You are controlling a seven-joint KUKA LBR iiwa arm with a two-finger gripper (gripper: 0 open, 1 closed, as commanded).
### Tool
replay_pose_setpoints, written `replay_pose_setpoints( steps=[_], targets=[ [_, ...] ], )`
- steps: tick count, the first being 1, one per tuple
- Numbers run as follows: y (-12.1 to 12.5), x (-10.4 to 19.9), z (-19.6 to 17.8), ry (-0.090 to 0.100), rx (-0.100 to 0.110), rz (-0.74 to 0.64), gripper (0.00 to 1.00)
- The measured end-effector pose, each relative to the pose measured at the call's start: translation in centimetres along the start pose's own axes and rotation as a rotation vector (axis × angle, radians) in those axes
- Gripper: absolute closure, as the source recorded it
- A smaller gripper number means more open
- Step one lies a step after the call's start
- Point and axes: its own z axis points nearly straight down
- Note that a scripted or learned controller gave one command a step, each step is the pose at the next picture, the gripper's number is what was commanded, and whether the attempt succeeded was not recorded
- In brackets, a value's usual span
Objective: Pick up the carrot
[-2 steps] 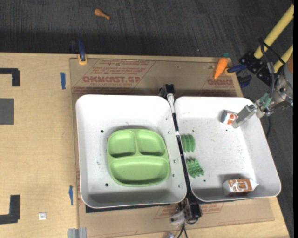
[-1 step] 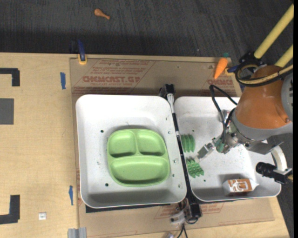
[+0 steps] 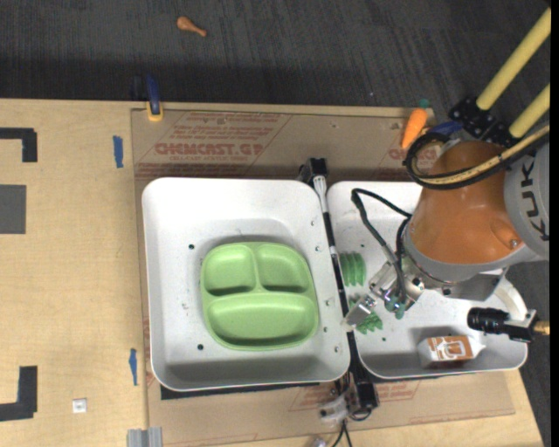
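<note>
The carrot point(image 3: 414, 125), orange with a green tip, lies on the cardboard bench behind the right bin's far edge, outside both bins. My gripper point(image 3: 377, 297) is down inside the right bin point(image 3: 489, 362), near its left wall, well in front of the carrot. It hovers between two green ridged items, one point(image 3: 353, 266) just above it in the view and one point(image 3: 369, 322) just below. The orange band of the arm point(image 3: 458, 214) hides much of the right bin's middle.
A green divided plate point(image 3: 258, 292) sits in the left bin point(image 3: 166, 262). A small orange and white carton point(image 3: 451, 348) lies at the right bin's front. Black cables point(image 3: 376, 218) loop over the right bin. A small orange object point(image 3: 190, 26) lies on the dark floor beyond the bench.
</note>
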Motion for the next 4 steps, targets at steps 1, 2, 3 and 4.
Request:
replay_pose_setpoints(
  steps=[1, 2, 3, 4],
  targets=[
    [-5.8, -5.8, 0.0, -0.004, -0.002, -0.34, 0.0],
    [-9.6, -9.5, 5.9, -0.001, -0.001, -0.206, 0.0],
    [-8.5, -8.6, 9.4, -0.003, -0.003, 0.139, 0.0],
    [-8.0, -8.2, 9.4, -0.007, -0.004, 0.336, 0.0]
  ],
)
